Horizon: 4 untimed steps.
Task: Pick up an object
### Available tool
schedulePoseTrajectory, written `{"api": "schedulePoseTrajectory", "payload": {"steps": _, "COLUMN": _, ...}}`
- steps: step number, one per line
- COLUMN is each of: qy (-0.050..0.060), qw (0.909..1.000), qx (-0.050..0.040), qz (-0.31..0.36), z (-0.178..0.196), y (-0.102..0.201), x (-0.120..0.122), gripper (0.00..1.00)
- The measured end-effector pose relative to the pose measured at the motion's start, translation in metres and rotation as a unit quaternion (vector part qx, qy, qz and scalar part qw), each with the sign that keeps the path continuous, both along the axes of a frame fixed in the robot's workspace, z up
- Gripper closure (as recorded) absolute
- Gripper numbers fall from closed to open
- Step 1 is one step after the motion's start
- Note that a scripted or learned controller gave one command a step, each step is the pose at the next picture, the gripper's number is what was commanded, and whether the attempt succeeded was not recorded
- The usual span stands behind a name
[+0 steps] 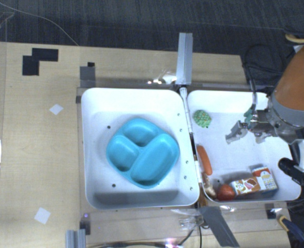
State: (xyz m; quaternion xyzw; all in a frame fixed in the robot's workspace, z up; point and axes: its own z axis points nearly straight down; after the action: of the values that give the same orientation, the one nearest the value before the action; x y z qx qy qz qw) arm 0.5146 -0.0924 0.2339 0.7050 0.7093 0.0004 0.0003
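Note:
In the right bin (276,154) lie a green knobbly ball (202,119) at the far left corner, an orange sausage-shaped piece (206,159) along the left wall, a red round fruit (225,192) at the near left corner, and a small carton (254,182) lying flat along the near wall. My gripper (246,135) hangs over the bare middle of this bin, right of the green ball and beyond the carton. It stands open with nothing between its fingers.
The left bin (97,112) holds a blue divided plate (143,152). A metal post (184,61) stands behind the wall between the two bins. Black cables (258,61) run behind the right bin near the arm.

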Motion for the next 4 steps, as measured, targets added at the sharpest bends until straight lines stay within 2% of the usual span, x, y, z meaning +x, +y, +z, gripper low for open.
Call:
{"api": "schedulePoseTrajectory", "payload": {"steps": 1, "qy": 0.0, "qw": 0.9976, "qx": 0.0, "qz": 0.069, "z": -0.076, "y": 0.009, "x": -0.025, "gripper": 0.0}}
{"api": "schedulePoseTrajectory", "payload": {"steps": 2, "qy": -0.001, "qw": 0.9933, "qx": -0.0001, "qz": 0.116, "z": -0.139, "y": 0.004, "x": -0.026, "gripper": 0.0}}
{"api": "schedulePoseTrajectory", "payload": {"steps": 3, "qy": -0.002, "qw": 0.9422, "qx": -0.0009, "qz": 0.335, "z": -0.049, "y": 0.028, "x": 0.006, "gripper": 0.0}}
{"api": "schedulePoseTrajectory", "payload": {"steps": 4, "qy": 0.0, "qw": 0.9591, "qx": 0.0001, "qz": 0.283, "z": -0.133, "y": -0.001, "x": -0.026, "gripper": 0.0}}
